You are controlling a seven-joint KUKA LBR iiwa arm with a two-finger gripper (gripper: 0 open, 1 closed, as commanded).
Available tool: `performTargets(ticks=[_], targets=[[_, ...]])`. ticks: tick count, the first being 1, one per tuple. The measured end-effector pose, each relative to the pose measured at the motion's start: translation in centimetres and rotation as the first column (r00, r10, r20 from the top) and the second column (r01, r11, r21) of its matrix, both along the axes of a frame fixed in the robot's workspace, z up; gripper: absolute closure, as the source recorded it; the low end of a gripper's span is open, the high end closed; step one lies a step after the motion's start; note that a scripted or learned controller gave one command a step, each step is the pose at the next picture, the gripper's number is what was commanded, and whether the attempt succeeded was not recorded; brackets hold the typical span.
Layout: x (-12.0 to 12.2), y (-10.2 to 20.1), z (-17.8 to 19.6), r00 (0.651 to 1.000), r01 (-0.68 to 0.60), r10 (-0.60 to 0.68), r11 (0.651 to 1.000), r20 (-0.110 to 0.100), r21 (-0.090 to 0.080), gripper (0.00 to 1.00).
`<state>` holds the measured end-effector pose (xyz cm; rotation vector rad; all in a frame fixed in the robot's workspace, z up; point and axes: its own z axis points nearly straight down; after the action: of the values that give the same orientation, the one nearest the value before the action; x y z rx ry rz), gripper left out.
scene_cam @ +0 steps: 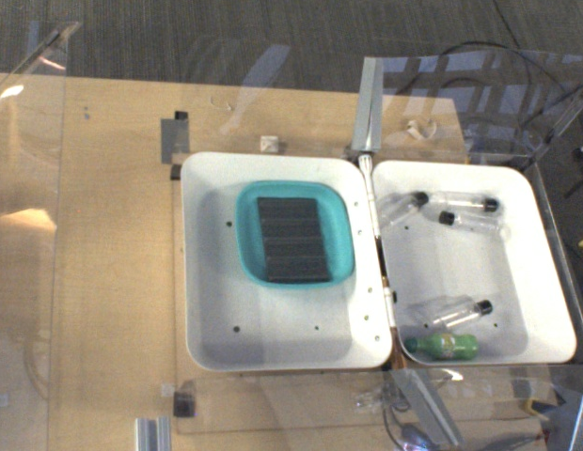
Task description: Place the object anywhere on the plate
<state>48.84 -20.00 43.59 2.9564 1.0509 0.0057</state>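
A teal square plate lies in the left bin, toward its back. A dark ribbed rectangular block lies flat on the plate, covering its middle. In the right bin lie three clear tubes with black caps: one at the back left, one at the back right, one near the front. A small green bottle lies on its side at that bin's front edge.
The two white bins sit side by side on a wooden bench. A grey metal post stands behind the seam between them. Cables trail over the floor at the back right. A small black block sits behind the left bin.
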Motion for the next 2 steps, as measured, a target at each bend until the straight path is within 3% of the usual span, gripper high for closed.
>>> performTargets(ticks=[1,2], targets=[[0.00,0.00,0.00,1.000,0.000,0.000,1.000,0.000,0.000,0.00],[-0.03,-0.19,-0.02,0.993,0.116,-0.116,0.993,0.000,0.002,0.00]])
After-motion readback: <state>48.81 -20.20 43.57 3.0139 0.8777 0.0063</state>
